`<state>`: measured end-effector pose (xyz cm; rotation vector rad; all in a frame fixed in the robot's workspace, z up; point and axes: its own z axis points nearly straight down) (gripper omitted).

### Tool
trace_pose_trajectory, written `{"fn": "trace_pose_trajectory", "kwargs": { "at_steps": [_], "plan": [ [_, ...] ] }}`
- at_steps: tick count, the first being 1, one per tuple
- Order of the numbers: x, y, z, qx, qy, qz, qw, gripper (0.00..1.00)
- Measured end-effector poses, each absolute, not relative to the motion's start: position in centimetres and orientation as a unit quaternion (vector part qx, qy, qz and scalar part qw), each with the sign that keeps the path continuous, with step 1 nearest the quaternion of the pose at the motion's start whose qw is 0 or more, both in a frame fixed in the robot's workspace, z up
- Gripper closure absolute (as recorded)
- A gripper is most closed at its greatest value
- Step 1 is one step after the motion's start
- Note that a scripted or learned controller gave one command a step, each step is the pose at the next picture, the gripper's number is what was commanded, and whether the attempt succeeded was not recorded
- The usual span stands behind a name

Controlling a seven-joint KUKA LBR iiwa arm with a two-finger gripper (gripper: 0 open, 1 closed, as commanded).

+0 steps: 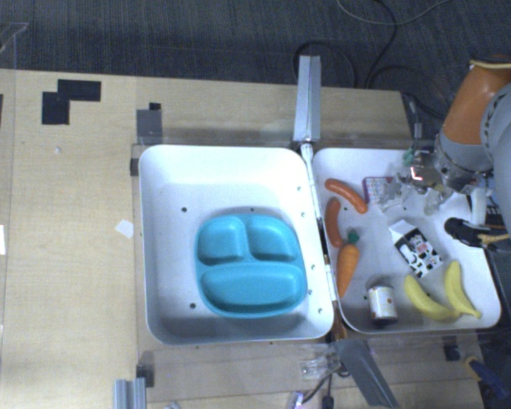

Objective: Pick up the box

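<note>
Camera view looks down on a wooden surface (77, 254) with two white bins. Left bin (166, 186) holds a blue tray (251, 264). Right bin (487, 309) holds the clutter: two sausages (347, 195) at its far left, a carrot (347, 267) below them, a can (381, 303) at the near edge, two bananas (443, 294) at the near right, and the box (416, 250), a small white and black pack, lying tilted in the middle right of the bin, just far of the bananas.

Arm (485, 118) comes in from the right, and the claw (413, 181) hangs low over the far part of the right bin, far of the box and apart from it. I cannot tell how wide the claw stands; the metal parts blur into a small clear or shiny item (381, 191) beside it. Nothing can be seen gripped.

Risks, as I judge them: the claw sits over the shiny item, not the box, so a descent here would likely close on the wrong thing or on nothing. Since the box lies tilted and flat, a grip across its wide side could slip or push it along the bin floor. With the bananas so close on the near side, a finger could land on one and shove both away
</note>
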<state>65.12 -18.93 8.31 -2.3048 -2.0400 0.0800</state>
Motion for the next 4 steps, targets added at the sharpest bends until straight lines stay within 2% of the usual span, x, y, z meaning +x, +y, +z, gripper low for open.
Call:
{"fn": "trace_pose_trajectory", "kwargs": {
  "at_steps": [1,2,3,4],
  "plan": [
    [65.3,-18.7,9.2,-0.746,-0.665,0.0259,0.030,1.00],
    [67.1,-16.9,21.3,-0.729,-0.685,-0.0012,-0.002,1.00],
    [66.8,-16.4,21.6,-0.670,-0.742,-0.0002,-0.001,1.00],
    [59.6,-20.5,9.5,-0.693,-0.721,-0.0003,0.000,1.00]
  ]
}}
